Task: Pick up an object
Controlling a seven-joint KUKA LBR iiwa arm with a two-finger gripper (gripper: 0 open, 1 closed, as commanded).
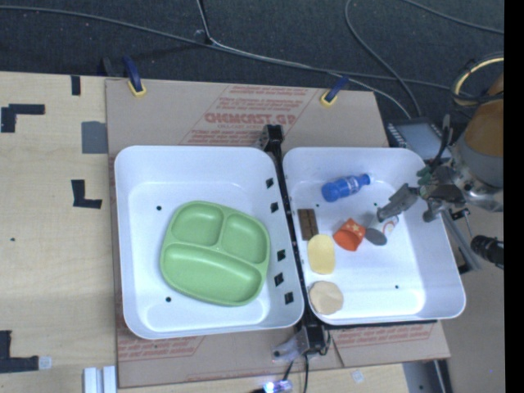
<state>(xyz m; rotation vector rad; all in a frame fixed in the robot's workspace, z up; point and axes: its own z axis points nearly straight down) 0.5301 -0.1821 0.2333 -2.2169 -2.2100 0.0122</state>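
A: Where is the hand in the camera view?

B: It hangs over the right side of the right bin, reaching in from the arm at the right edge. Its two dark fingers look spread apart, one pointing down-left into the bin, the other near the bin's right wall. Nothing sits between them.

A: What lies closest to it?

B: A small white-and-grey object on the bin floor, just below the left finger's tip; whether the two touch cannot be told. Just left of that lies an orange piece.

A: And farther out?

B: A blue bottle lies on its side toward the back of the bin, cap pointing right. A yellow block sits beside the orange piece, with a small brown rectangular item above it by the divider. A tan round object rests near the front left corner.

A: The other bin?

B: The left bin holds a green divided plate, flat on the floor. Both bins rest on a cardboard sheet clamped to the counter.
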